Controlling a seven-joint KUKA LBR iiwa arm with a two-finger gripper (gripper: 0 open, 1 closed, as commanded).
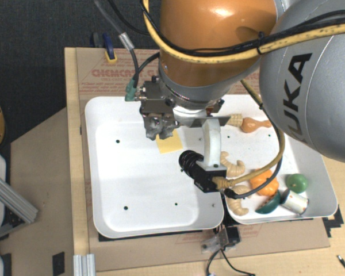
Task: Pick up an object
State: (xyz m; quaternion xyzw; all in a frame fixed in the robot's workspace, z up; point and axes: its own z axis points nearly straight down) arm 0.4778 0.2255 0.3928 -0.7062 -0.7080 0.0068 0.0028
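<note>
**Pincer low over the left bin, beside a yellow slice**

The grey-and-orange arm (pixel 218 33) fills the top of the view, reaching down into the left bin (pixel 126 211). Its pincer (pixel 159 128) hangs at about 12 o'clock in that bin; whether it is spread or closed cannot be told (the dark fingers blur together). A flat pale yellow piece (pixel 170 144) lies on the bin floor just at 5 o'clock from the pincer, touching or nearly so. In the right bin (pixel 325 203) lie a green ball (pixel 296 182), an orange piece (pixel 261 183) and a tan pear-shaped toy (pixel 254 124).
</note>
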